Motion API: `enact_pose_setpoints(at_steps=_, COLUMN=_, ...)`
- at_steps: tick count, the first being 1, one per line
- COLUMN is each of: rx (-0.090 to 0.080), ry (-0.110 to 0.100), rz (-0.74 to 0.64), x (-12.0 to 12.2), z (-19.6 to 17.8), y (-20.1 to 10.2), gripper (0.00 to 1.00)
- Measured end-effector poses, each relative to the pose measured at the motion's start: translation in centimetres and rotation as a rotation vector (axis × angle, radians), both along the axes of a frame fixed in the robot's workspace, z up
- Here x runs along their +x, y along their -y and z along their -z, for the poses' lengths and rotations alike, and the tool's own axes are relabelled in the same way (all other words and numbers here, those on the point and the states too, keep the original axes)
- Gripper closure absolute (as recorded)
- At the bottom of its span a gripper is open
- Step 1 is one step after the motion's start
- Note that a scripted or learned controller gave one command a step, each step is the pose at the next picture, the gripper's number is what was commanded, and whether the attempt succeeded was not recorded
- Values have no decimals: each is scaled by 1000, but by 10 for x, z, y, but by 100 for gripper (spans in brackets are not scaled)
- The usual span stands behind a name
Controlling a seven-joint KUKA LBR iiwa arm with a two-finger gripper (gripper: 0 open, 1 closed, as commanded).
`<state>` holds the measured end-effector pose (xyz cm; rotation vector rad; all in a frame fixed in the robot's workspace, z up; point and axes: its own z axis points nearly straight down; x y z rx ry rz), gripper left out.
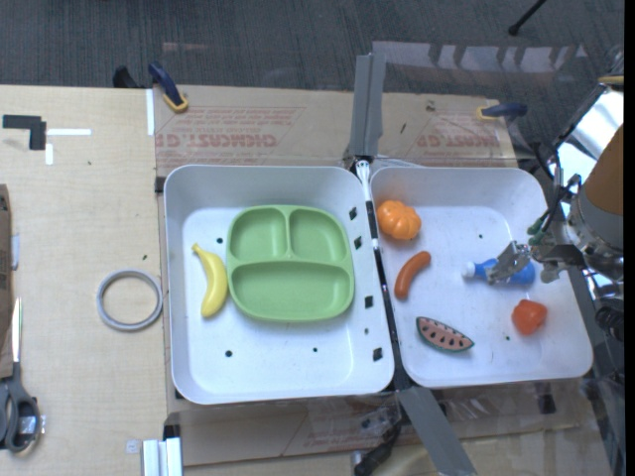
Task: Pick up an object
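Two shallow white bins sit side by side on a wooden bench, seen from above at a slant. The left bin (189, 365) holds a green divided plate (291, 264) with three compartments, and a yellow banana (210, 279) lies just beside the plate's left edge. The right bin (496, 370) holds five small items: an orange pumpkin-shaped toy (398, 220) at the far left corner, a reddish-orange sausage (412, 274) near it, a watermelon slice (444, 334) toward the near edge, a small red tomato-like piece (529, 315) at the right, and a blue toy (499, 271) in the middle. The arm reaches in from the right, and its gripper (515, 262) is low over the right end of the blue toy, overlapping it; whether the fingers are open, closed or clasping the toy cannot be told. On the bench left of the bins lie a grey ring (130, 298) and scissors (18, 405).
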<state>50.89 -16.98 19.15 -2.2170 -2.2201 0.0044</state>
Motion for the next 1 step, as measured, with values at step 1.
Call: enact_pose_setpoints(at_steps=1, rx=-1, ry=4, rz=0, x=103, z=101, y=-11, gripper=0)
